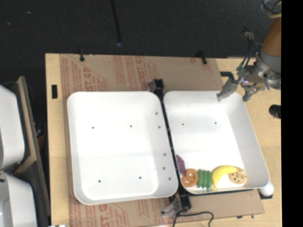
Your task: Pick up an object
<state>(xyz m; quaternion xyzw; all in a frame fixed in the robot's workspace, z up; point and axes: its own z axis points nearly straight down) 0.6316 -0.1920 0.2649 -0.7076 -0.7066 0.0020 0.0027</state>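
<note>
gripper (235,91) above the right bin's (208,136) far corner
fingers spread apart, nothing between them; banana (222,172) and pretzel (190,177) lie well away.

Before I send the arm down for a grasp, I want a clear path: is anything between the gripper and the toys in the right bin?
Nothing visible blocks it. The gripper sits over the right bin's far right corner; bare white floor lies between it and the banana, cookie, green piece and pretzel along the near wall.
</note>
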